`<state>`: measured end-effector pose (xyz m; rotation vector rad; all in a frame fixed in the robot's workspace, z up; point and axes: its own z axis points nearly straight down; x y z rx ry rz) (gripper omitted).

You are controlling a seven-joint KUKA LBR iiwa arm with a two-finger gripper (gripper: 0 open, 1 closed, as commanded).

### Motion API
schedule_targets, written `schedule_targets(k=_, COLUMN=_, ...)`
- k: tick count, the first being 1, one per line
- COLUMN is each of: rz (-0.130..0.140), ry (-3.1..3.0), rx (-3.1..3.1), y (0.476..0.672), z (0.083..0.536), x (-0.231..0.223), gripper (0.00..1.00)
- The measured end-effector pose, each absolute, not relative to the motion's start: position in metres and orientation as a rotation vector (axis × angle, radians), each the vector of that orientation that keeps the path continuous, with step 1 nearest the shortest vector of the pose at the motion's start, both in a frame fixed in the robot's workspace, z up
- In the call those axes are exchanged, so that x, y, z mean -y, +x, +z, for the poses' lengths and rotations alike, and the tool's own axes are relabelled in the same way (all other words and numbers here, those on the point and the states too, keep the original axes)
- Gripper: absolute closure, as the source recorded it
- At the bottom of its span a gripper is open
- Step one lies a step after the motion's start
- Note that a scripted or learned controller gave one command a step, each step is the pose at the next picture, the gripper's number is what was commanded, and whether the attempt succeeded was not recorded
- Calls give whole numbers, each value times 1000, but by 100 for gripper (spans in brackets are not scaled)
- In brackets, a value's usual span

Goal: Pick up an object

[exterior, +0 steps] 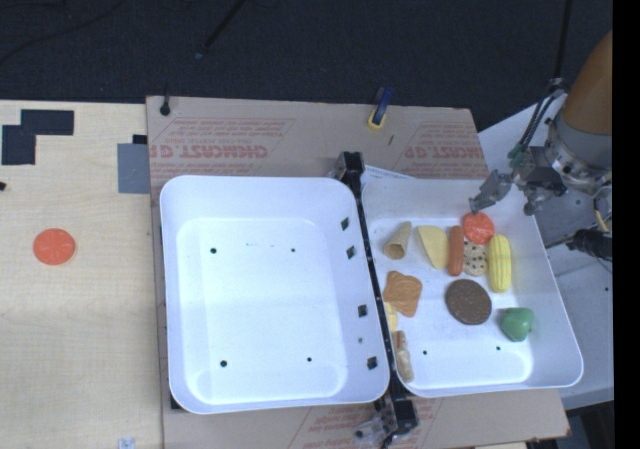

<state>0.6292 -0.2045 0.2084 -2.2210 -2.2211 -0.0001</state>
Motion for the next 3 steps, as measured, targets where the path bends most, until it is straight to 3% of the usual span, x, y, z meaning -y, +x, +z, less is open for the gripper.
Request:
schedule_targets(k=1, rz=5, ry=-2217, rx=2213, y=528, z=83, x=180, gripper=0)
schedule_targets(k=2, rz=1, ry=-2225, rx=2212, y=531, z=97, x=182, gripper=100)
schedule_targets(k=3, rz=-13, ry=-2216, rx=2236, y=632, z=151, x=114, gripper=100)
